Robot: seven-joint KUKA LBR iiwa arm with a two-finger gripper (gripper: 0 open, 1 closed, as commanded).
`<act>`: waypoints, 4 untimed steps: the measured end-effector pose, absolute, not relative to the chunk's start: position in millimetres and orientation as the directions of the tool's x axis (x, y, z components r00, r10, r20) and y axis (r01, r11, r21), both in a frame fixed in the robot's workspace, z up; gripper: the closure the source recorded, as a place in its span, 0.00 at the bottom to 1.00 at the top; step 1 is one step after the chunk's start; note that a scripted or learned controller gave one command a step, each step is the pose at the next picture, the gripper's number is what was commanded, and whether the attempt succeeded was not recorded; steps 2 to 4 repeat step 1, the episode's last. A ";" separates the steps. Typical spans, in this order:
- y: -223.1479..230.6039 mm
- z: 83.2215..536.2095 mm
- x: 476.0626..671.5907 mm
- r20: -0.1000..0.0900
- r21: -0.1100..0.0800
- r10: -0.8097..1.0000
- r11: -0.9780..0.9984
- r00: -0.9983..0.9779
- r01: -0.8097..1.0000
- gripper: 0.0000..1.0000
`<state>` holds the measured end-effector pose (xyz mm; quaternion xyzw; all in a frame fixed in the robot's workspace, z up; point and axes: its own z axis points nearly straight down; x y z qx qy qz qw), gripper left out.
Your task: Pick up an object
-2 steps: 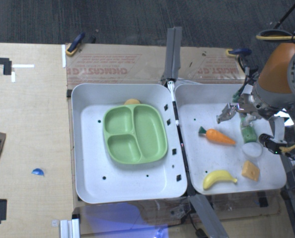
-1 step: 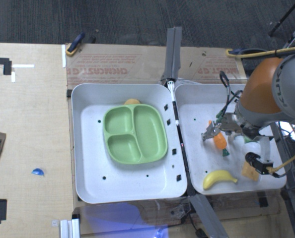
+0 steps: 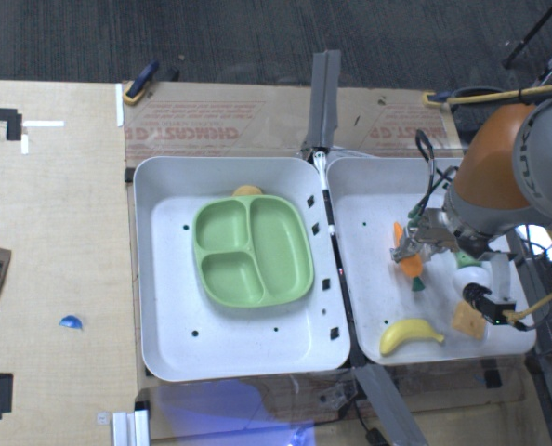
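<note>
My gripper reaches into the right bin from the right and sits low over its middle. Directly under it lies an orange carrot-like object with a green tip, touching or nearly touching the gripper. A small orange piece shows just left of the gripper. A yellow banana lies near the bin's front edge. To the right of the banana sit a tan block and a white and green object, partly behind the arm.
The left bin holds a green divided plate, with a small yellow object peeking out behind it. A grey post stands at the back between the bins. The arm's orange band hangs over the right bin's far right.
</note>
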<state>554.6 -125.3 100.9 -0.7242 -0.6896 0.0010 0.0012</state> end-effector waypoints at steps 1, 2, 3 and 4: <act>-70.9 190.5 540.2 -0.001 -0.002 0.993 -0.117 0.117 0.993 1.00; -70.9 190.5 540.2 -0.001 -0.002 0.993 -0.117 0.117 0.993 1.00; -70.9 190.5 540.2 -0.001 -0.002 0.993 -0.117 0.117 0.993 1.00; -70.9 190.5 540.2 -0.001 -0.002 0.993 -0.117 0.117 0.993 1.00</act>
